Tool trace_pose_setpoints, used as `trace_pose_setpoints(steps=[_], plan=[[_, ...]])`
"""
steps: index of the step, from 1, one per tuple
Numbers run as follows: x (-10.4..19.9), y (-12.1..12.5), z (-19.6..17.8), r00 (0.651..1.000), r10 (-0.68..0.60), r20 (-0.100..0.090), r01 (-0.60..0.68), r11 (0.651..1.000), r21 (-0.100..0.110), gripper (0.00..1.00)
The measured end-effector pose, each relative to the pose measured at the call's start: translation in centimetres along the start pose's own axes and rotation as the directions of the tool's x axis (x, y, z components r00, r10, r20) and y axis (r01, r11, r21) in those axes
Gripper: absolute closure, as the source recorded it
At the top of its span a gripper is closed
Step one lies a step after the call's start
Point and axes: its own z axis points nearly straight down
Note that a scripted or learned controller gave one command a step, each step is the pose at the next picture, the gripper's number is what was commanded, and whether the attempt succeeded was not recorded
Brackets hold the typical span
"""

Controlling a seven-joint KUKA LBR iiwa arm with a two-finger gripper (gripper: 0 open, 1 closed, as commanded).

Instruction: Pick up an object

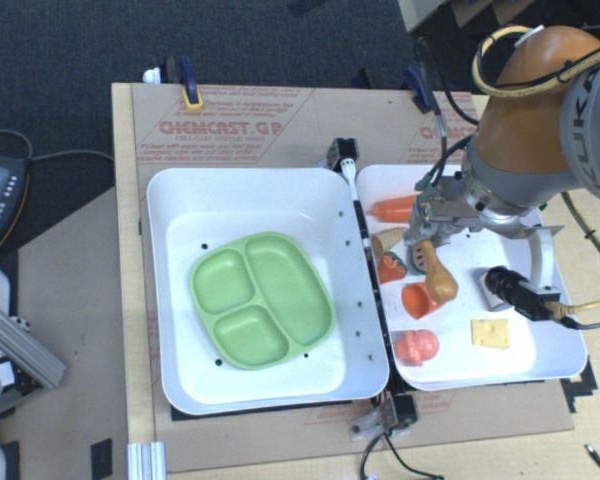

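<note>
Starting at the front of the right bin (545,358): a pink blob (415,346) sits near the front-left corner as the camera sees it. A yellow cheese wedge (491,333) is off to its right, well apart.

A bit further back there's a red chunk (417,300). Just beside it, maybe touching on its far-right side, is the brown drumstick (439,274). That's the one I'd bet on as the pick target, purely because of where the arm is.

The end effector (427,234) hangs right over the drumstick's far end. So the toy runs from under the tool back toward the camera, leaning a touch to the right. Its long axis is roughly near-to-far, so I reckon a grasp would want to close across it, side to side.

Honestly can't tell whether the end effector is open or closed, or whether it's touching the drumstick; the wrist hides too much. I wouldn't call anything held.

A small orange-red bit (390,266) lies just left of the tool by the bin wall. An orange carrot (393,208) sits further back. Both look close enough to get bumped if the descent is sloppy.
</note>
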Motion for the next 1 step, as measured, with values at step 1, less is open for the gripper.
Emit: trace_pose_setpoints(steps=[1], plan=[[4.78,1.66,-0.09,1.0,0.001,0.0,-0.001,1.0,0.0,1.0]])
